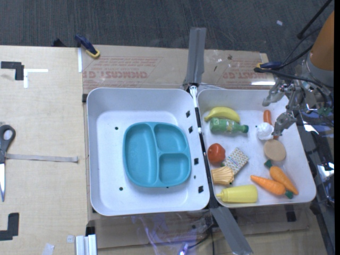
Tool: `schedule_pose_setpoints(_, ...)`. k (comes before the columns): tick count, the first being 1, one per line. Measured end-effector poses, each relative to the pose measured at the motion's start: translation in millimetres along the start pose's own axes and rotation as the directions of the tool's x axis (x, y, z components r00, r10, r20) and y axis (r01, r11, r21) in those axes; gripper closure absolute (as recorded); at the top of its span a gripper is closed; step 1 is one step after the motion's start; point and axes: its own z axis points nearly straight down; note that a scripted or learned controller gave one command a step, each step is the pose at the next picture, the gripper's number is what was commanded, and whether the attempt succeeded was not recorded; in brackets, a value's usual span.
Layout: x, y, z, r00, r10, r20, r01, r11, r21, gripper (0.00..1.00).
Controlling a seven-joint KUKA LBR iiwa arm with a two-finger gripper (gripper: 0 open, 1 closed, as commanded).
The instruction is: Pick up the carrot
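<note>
- in the right-hand bin point(305, 158), near its front right corner, we find two toy carrots lying side by side: one carrot point(270, 185) pointing its tip toward the yellow squeeze bottle point(237, 194), and a second carrot point(283, 178) just behind it, the two touching or very nearly so.
- above the bin's back right area the gripper point(282, 122) hangs over a small white object point(264, 132) and a tan round disc point(275, 151); we cannot tell from this angle how it is set, and we see nothing held in it.
- the gripper is well apart from both carrots, with the disc between it and them, so we judge the pick not yet begun.
- we take the carrots to be hollow plastic play food: light, stiff, with a smooth and somewhat slippery skin, unlikely to break if dropped.
- the tapered shape matters: a grasp near the thin tip would probably slide off, so we would take hold across the thick middle, squeezing across the width and not along the length.
- the nearer carrot looks the freer target, with bare bin floor on its front side.
- the closeness of the pair is our main worry: one finger must enter the narrow gap between them or it may push both.
- elsewhere in the bin lie a banana point(222, 112), a green bottle point(227, 126), a tomato point(215, 152) and a cracker point(236, 159).
- the left bin point(101, 142) holds a blue divided plate point(157, 154).
</note>
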Motion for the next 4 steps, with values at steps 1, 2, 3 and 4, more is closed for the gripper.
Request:
schedule_pose_setpoints(1,47,-14,119,0.997,-0.077,-0.001,0.077,0.997,-0.001,0.0)
schedule_pose_setpoints(2,104,-36,136,0.999,-0.038,0.008,0.038,0.999,0.001,0.0)
schedule_pose_setpoints(3,102,-35,126,0.999,-0.042,0.012,0.042,0.999,0.003,1.0)
schedule_pose_setpoints(4,102,-35,126,0.999,-0.042,0.011,0.042,0.999,0.003,0.0)
